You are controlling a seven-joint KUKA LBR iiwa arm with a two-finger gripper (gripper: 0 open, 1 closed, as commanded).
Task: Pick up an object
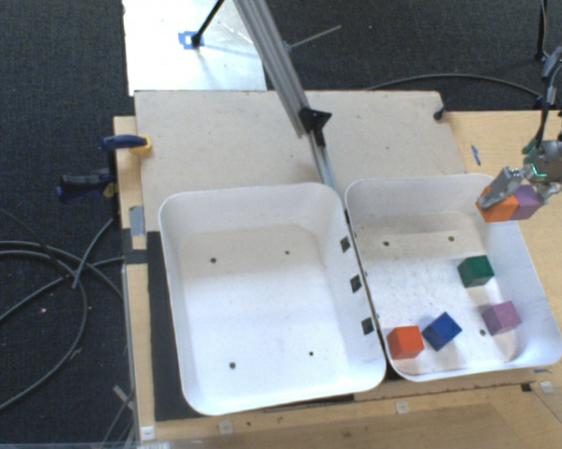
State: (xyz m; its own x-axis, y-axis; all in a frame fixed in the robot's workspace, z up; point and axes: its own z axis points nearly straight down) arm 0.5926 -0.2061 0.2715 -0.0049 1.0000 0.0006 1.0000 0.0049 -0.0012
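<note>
Camera view, slanted down on the bench: two white bins side by side, left bin [185, 271] across the middle of the frame, right bin [424, 258] toward the right. The gripper [516, 197] comes in at the right edge of the frame, hanging over the upper right corner of the right bin. Between its fingers sit two small blocks pressed together: an orange block [495, 208] on the left and a purple block [528, 202] on the right, touching each other. The hand reads as closed on this pair; both blocks look lifted clear of the bin floor, sitting over the rim line, though the slant of the view makes height hard to judge. Judgement: the pick looks done or nearly so, with an object up in the grip; what is left is only to carry it clear and keep it held, and a two-block pinch may be less secure than one. The held blocks are plain small cubes, matte, solid colour, edges a little blurred at this size. Elsewhere in the right bin, lying apart from the gripper: a green cube [475, 272] at mid right, a second purple cube [500, 317] below it, a blue cube [442, 331] and a red-orange cube [405, 342] near each other in the lower part. A metal pole [282, 69] slants down from the top of the frame to the gap between the bins.
</note>
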